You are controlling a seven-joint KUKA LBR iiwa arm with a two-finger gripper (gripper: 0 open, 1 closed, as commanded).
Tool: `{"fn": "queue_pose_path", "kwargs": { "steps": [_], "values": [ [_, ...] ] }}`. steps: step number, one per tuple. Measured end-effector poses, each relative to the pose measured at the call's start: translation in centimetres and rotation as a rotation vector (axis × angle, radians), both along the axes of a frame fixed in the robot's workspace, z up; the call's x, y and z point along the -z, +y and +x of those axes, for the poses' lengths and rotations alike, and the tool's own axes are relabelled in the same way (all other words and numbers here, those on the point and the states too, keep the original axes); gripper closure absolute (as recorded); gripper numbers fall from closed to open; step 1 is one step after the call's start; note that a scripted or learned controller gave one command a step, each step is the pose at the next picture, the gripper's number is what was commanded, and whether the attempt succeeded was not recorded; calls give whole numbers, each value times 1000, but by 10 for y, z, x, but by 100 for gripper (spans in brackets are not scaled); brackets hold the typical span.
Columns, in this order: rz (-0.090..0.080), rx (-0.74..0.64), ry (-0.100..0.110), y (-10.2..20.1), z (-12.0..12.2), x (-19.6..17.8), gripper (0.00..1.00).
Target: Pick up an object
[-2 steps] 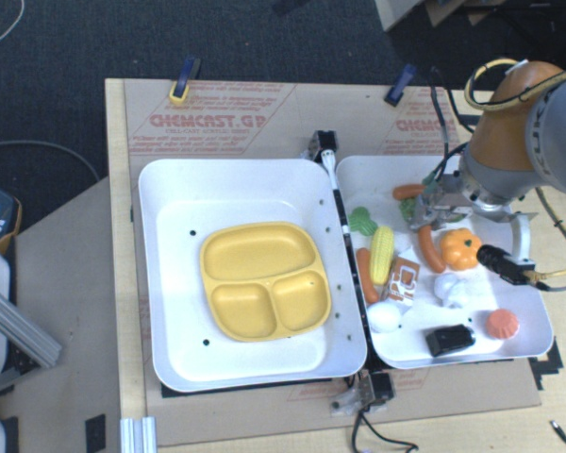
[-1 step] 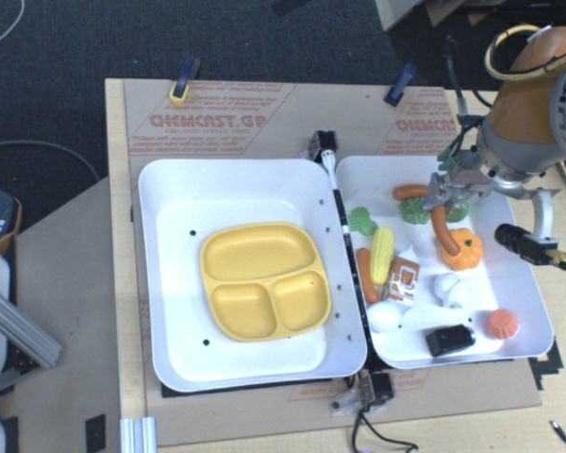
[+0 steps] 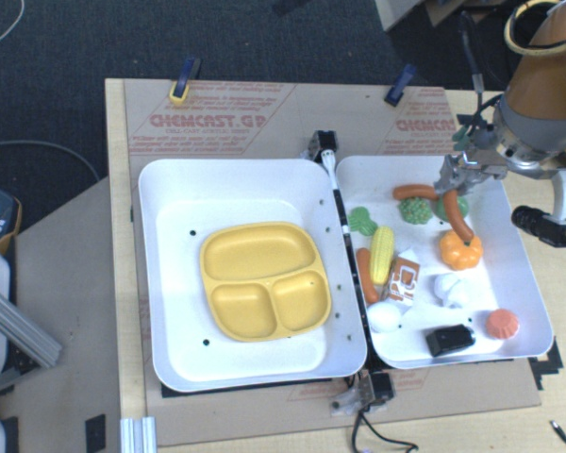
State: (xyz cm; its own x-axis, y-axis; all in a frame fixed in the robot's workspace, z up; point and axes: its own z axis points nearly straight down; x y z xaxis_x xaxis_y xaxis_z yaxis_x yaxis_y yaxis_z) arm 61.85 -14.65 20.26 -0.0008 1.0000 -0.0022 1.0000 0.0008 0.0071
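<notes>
My gripper (image 3: 451,185) hangs low over the back of the right bin (image 3: 528,281). It is right above the upper end of a red sausage (image 3: 458,218) that lies at a slant. Just to its left are a second sausage (image 3: 413,192) and a green broccoli (image 3: 416,210). An orange pepper (image 3: 460,251) sits below the slanted sausage. Nothing can be seen lifted off the bin floor.
The right bin also holds a corn cob (image 3: 382,253), a carrot (image 3: 363,274), a green leafy piece (image 3: 362,221), a small printed box (image 3: 404,281), two white pieces (image 3: 384,317) (image 3: 450,289), a black block (image 3: 449,339) and a red-orange ball (image 3: 502,324). The left bin (image 3: 160,253) holds a yellow divided plate (image 3: 262,279).
</notes>
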Motion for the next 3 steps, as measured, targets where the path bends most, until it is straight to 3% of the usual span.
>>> {"fn": "queue_pose_path", "kwargs": {
  "steps": [1, 3],
  "values": [
    [1, 0, 1, 0, 1, -24, 100],
    [4, -6, 3, 105, 26, -35, 100]
  ]
}}
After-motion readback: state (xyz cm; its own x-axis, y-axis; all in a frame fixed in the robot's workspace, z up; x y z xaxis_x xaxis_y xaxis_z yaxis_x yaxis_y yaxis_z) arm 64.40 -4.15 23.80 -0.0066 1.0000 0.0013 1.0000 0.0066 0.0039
